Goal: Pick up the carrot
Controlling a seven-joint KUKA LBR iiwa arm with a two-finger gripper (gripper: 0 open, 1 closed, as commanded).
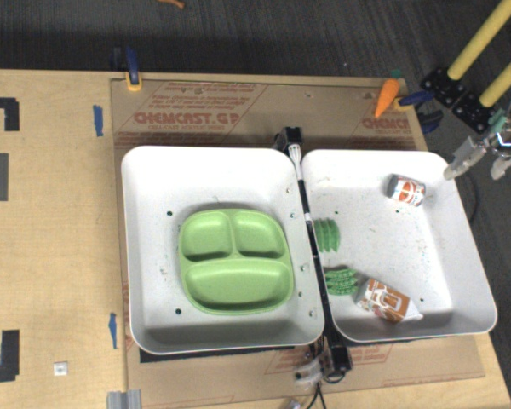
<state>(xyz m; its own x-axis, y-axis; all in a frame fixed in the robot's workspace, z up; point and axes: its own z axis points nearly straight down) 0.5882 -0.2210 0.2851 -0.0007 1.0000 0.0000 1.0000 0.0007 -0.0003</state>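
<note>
Fingers [479,158] apart, holding nothing | above right bin [460,228] rim | carrot [387,98] on bench behind

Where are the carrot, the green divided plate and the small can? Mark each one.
carrot [387,97], camera view, middle of its orange body.
green divided plate [235,259], camera view, central ridge.
small can [406,191], camera view, its side label.

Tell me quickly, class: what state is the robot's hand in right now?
Hand: open, holding nothing, at the right bin's upper right edge, apart from the carrot lying on the board beyond the bins.
</note>
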